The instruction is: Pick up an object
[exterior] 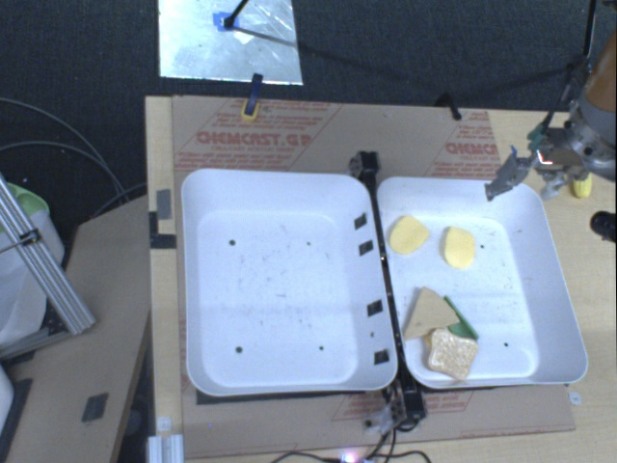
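Observation:
In the right bin lie two yellow rounded pieces, one near the divider and one to its right. Nearer the front are a tan wedge, a small green piece and a speckled beige block. My gripper hangs over the right bin's far right corner, above and to the right of the yellow pieces. It is open, its two fingers spread apart with nothing between them.
The left bin sits beside the right one, with black clips along the shared divider. A shiny metal sheet lies beyond the bench. A metal frame stands at the left.

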`<state>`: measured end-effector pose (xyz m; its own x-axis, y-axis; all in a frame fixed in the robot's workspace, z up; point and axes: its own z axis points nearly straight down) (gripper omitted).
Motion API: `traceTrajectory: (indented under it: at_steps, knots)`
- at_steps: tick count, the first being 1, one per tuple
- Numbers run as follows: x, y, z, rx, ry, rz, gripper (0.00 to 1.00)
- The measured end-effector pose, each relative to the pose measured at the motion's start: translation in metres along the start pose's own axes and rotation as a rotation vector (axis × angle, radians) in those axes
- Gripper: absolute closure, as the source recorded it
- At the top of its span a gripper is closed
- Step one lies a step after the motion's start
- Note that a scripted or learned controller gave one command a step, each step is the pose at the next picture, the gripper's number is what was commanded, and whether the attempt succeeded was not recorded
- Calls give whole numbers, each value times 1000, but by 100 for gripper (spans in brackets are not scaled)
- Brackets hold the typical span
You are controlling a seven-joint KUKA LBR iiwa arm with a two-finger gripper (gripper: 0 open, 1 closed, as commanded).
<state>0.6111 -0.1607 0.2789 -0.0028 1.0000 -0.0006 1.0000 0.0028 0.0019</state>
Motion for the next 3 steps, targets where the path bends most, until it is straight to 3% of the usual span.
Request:
traceTrajectory:
  at_steps: [1, 2, 3]
  knots:
    - [-44, -75, 110, 14, 2, 8, 0]
    - [-15, 18, 199, 0, 0, -6, 0]
    - [-18, 17, 183, -5, -1, -2, 100]
